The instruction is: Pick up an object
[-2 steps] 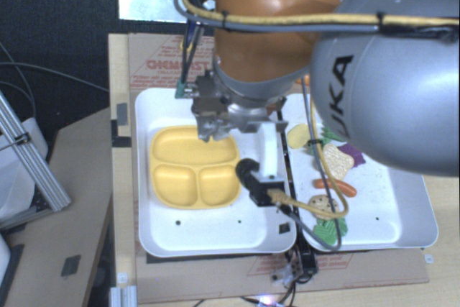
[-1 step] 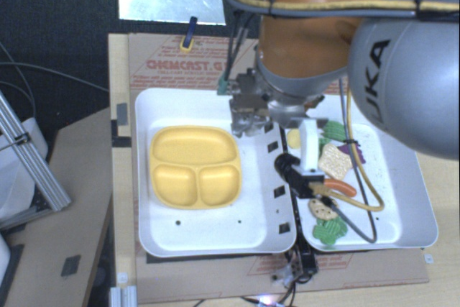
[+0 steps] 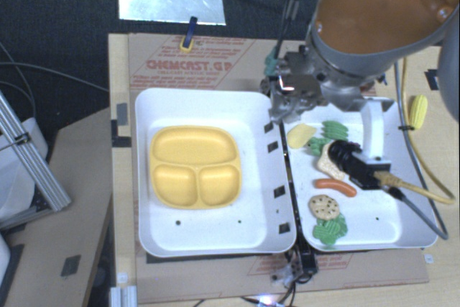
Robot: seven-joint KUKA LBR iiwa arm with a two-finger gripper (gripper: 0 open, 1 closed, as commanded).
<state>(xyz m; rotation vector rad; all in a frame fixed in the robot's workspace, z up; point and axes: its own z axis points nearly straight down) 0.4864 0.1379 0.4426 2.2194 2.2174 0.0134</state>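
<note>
No single object is named, so the candidates are the toy foods lying in the right bin [image 3: 375, 221]: a pale yellow chip [image 3: 302, 134] nearest the divide between the bins, a green vegetable piece [image 3: 334, 130] just beside it, a tan bread-like slice [image 3: 325, 163] below those, then a sausage [image 3: 335, 186], a cookie [image 3: 323, 207] and a green leafy piece [image 3: 330, 228] toward the near edge. A yellow corn cob [image 3: 417, 111] sits at that bin's far right side, well apart from the rest. The gripper [image 3: 289, 98] hangs over the far end of the divide, just above the chip, and I cannot tell whether it is spread or pressed together, as the wrist and its fittings mask it from above. Nothing is visibly caught in it, and every piece appears to rest on the bin floor, so I judge the pick as not yet made. Left to do: settle on one piece, close on it and lift it clear; the chip and the green vegetable piece look the closest reach. The left bin [image 3: 180, 230] holds a yellow divided tray [image 3: 194, 165], and both bins stand on a printed cardboard sheet [image 3: 190, 65].
</note>
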